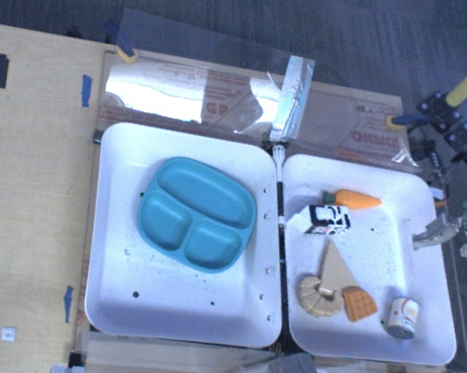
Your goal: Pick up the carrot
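The carrot (358,200) is orange with a small green top at its left end. It lies on its side near the back wall of the right white bin (436,292), pointing right. Just in front of it, a little to the left, sits a small black and white toy car (328,219), close to the carrot but apart from it.
A tan wedge (332,267), a round tan piece (318,296), an orange cracker-like piece (359,304) and a small can (403,316) lie at the right bin's front. A blue divided plate (197,213) sits in the left bin (105,275). Clamps and cables (454,128) hang at the back right.
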Controlling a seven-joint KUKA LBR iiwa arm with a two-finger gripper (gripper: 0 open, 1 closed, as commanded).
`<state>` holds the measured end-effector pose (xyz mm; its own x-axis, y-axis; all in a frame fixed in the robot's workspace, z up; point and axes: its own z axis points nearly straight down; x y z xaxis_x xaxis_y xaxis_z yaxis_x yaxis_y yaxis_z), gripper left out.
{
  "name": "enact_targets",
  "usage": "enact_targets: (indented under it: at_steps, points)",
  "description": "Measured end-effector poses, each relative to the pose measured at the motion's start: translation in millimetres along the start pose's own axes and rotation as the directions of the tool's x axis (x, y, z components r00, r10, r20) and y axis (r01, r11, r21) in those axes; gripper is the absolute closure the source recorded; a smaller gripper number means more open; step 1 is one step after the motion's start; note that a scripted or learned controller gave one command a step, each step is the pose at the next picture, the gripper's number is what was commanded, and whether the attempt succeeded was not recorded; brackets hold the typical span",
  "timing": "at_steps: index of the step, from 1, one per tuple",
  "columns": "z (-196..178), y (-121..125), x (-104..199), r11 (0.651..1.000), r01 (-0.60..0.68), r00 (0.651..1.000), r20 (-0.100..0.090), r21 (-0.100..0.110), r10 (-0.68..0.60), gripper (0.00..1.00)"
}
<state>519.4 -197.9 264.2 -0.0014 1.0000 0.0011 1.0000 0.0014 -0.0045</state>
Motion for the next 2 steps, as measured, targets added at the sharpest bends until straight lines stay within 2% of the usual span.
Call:
enact_targets:
  at_steps: [1,2]
  points:
    - [98,77,13,0.993,0.120,0.993,-0.002,0.006,-0.120,0.00]
    - [152,101,37,0.925,-0.380,0.925,0.000,-0.004,0.380,0.00]
